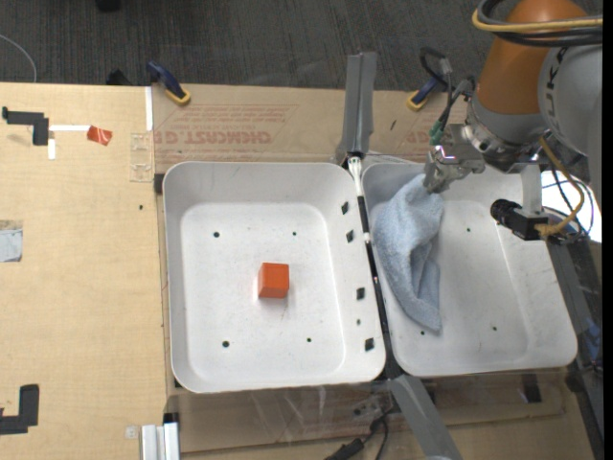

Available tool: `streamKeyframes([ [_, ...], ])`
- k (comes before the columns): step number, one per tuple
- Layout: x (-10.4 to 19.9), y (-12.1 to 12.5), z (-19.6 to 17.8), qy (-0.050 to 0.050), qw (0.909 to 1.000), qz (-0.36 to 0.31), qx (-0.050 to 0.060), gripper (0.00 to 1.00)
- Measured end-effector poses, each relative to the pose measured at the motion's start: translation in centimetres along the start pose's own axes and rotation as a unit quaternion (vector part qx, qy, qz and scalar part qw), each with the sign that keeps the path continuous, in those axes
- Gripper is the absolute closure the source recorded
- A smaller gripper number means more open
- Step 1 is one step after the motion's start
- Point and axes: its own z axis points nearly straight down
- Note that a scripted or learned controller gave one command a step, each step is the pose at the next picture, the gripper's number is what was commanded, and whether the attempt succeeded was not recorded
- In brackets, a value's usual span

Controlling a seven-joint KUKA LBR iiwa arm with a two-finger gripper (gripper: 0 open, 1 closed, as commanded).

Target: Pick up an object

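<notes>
A light blue-grey cloth (pixel 414 252) hangs in the right bin (pixel 517 343), drawn up to a peak at its upper right corner. My gripper (pixel 439 177) sits at that peak, shut on the cloth's top edge and lifting it, while the cloth's lower end still drapes onto the bin floor near the left wall. An orange-red cube (pixel 274 281) rests flat near the middle of the left bin (pixel 206 343), well away from the gripper.
A metal divider post (pixel 359 103) rises between the two bins at the back. Blue-and-yellow clamps (pixel 169 81) hold the cardboard behind the bins. A wooden board (pixel 67 257) lies left of the left bin. Cables (pixel 556 214) hang off the arm over the right bin.
</notes>
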Motion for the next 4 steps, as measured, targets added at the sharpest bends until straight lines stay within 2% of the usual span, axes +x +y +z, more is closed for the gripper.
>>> streamKeyframes([
  [1,-1.4,1.2,4.1,0.0,0.9992,-0.039,0.001,1.0],
  [2,3.4,1.4,-3.0,0.0,0.9999,-0.017,0.0,1.0],
  [3,1.6,1.3,-1.8,0.0,1.0,-0.001,0.001,1.0],
  [4,5.2,1.5,-6.5,0.0,0.9946,-0.104,-0.001,1.0],
])
